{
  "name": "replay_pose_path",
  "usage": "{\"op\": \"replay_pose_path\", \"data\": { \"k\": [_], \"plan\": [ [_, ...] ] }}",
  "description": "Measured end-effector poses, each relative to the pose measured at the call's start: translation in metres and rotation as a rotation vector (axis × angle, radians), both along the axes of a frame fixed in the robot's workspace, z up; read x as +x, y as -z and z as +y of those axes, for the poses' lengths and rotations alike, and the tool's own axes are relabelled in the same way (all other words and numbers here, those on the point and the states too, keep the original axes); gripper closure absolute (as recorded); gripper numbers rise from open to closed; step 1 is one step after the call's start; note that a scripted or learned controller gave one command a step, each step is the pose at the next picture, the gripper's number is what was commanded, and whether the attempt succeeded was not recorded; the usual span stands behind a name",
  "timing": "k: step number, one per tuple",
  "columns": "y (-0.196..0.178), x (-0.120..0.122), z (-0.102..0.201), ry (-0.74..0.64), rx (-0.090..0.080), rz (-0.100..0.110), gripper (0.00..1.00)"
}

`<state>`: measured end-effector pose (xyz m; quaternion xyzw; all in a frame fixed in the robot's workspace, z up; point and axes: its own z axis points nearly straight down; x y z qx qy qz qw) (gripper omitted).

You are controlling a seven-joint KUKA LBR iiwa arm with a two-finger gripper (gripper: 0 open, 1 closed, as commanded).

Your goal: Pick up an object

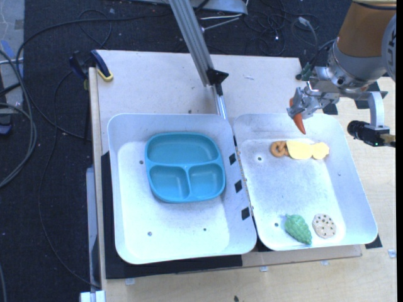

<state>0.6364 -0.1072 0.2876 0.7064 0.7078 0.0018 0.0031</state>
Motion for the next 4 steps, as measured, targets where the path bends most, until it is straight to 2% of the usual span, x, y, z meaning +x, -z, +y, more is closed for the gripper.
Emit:
{"op": "replay_pose_path", "data": {
  "k": [1,2,3,4],
  "plan": [
    [-0.008,0.001,0.0,0.0,0.001,0.005,1.0],
    [-0.004,-0.017,0.051,-0.003,0.002,0.009,1.0],
    [0.01,-0.025,0.096,-0.002,0.001,0.008,1.0],
    [0.036,-0.048,0.138,-0.003,0.002,0.011,1.0]
  ]
}}
